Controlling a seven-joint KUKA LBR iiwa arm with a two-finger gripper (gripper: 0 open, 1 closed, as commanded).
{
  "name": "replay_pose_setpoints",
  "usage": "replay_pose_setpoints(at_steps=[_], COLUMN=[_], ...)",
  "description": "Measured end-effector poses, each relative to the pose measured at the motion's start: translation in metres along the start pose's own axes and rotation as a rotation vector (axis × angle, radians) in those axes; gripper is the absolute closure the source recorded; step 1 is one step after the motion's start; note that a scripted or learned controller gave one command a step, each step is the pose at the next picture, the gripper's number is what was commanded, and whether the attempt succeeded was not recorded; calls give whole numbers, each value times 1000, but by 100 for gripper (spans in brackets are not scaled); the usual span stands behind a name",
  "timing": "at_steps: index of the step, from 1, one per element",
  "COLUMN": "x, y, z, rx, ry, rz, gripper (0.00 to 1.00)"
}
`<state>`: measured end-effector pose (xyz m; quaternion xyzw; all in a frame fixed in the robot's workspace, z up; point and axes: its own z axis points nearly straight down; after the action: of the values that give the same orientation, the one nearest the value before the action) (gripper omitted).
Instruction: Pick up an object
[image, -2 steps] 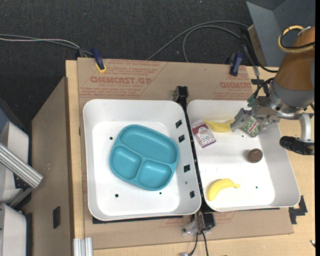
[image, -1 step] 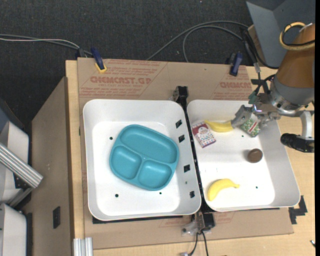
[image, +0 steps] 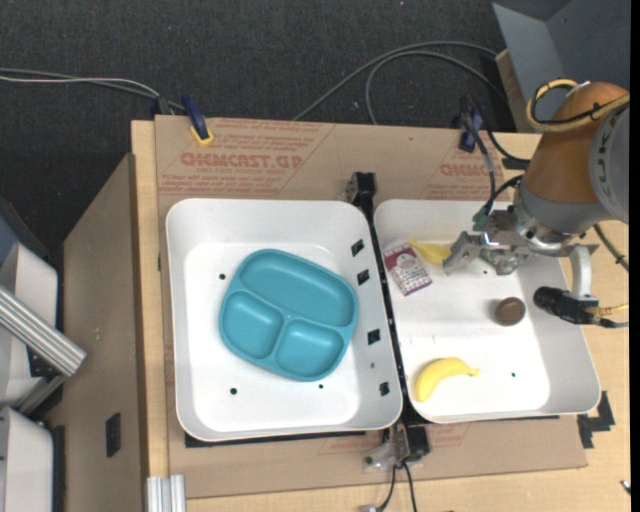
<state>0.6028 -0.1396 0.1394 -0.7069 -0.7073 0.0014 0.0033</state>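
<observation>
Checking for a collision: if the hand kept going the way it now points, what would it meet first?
Probably the yellow item just beyond the hand in the right bin, with the small red-and-white packet right after. Height above them is unclear.

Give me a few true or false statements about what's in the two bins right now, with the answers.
1. The blue tray lies in the left bin. True.
2. The banana lies in the left bin. False: it lies in the right bin, near its front edge.
3. The gripper hangs over the right bin. True.
4. The brown disc sits on the blue tray. False: it sits on the floor of the right bin.
5. The packet lies in the right bin near the wall shared with the left bin. True.
6. The blue tray holds a banana. False: its compartments hold nothing.
</observation>
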Motion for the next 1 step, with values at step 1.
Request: replay_pose_setpoints(at_steps=[1], x=[1], y=[0], z=[53], rx=[0], ry=[0], rz=[0], gripper=[0])
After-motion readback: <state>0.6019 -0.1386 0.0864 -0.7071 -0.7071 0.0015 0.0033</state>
